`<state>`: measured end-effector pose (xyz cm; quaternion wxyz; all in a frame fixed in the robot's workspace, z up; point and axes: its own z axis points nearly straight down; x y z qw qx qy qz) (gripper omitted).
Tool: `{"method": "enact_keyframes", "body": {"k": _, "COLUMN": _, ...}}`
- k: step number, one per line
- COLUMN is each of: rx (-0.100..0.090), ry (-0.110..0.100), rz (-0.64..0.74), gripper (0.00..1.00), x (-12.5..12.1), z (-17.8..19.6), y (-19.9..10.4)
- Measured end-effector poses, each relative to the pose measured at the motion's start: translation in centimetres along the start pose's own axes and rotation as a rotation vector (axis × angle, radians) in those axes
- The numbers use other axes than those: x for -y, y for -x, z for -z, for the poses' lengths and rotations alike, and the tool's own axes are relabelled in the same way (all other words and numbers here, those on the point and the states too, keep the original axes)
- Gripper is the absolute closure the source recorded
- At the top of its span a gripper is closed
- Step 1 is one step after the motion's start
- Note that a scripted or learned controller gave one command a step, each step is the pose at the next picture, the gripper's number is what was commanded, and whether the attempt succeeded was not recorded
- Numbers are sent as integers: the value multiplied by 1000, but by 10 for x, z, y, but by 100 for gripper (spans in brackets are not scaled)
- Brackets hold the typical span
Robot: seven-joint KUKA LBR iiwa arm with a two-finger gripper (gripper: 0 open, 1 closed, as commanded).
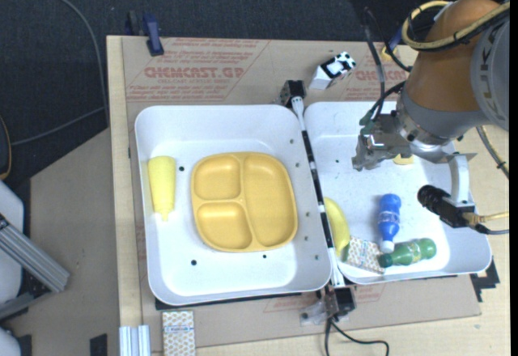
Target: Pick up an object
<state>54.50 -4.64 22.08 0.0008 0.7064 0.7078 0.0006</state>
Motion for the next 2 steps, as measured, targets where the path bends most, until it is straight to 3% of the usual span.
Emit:
{"method": "enact_keyframes", "body": {"k": 1, "rx": 1, "ry": -1, "rz": -1, "gripper": 0, "x": 0, "z": 0, "y": 0}}
{"method": "enact_keyframes", "body": {"k": 2, "rx": 0, "ry": -5, "rz": -3, "gripper": 0, "x": -11, "z": -68, "y": 69}}
